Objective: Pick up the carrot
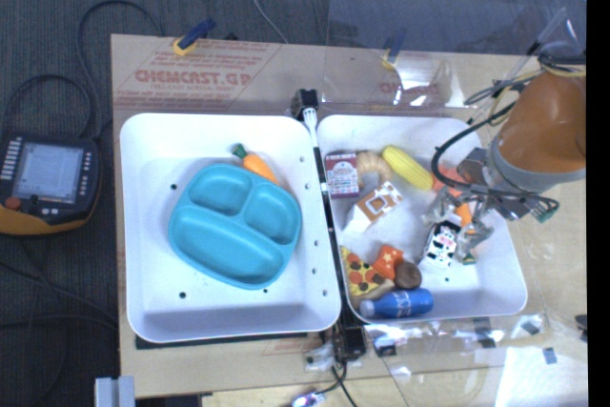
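Over right bin [510,295], claw [460,222], aperture unclear.

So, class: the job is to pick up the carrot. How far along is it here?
Done: nothing visibly. The carrot lies in the left bin, against the blue tray's far edge. In hand: the claw hangs over the right bin, near a cow-patterned toy. Left: cross over, grasp, lift.

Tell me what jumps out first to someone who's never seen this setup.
The big blue divided tray filling the left bin grabs the eye first, with the carrot lying at its far edge. Next is the grey and orange arm reaching in from the right, its pincer low over the right bin. That bin holds a jumble of toy food, including a yellow corn cob and a blue bottle.
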Motion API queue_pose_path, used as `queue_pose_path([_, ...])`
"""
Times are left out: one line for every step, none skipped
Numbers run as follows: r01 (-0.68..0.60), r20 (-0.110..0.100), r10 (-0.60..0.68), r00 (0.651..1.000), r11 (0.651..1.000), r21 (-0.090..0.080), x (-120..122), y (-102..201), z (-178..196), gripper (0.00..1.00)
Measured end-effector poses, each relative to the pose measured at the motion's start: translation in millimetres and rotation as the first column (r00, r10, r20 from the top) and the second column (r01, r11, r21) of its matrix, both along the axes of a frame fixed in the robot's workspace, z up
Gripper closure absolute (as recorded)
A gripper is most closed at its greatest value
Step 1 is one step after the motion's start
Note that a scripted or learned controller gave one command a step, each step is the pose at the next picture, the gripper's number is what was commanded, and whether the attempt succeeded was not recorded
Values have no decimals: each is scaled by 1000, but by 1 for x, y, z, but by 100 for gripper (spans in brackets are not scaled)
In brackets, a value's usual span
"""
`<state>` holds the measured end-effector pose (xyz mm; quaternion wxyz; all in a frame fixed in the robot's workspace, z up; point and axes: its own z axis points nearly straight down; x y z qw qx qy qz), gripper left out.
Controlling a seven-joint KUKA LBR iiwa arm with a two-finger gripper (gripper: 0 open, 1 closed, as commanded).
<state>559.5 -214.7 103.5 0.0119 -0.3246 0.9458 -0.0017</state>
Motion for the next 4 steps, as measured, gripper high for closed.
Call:
queue_pose_path([213,-21,-213,977,977,-2,-49,-7,39,100])
queue_pose_path([213,-22,-213,977,977,-3,-50,-7,38,0])
queue_pose_path([240,-8,-240,971,971,-14,-30,49,-6,0])
queue_pose_path([329,-10,-329,944,944,-8,-3,49,-7,0])
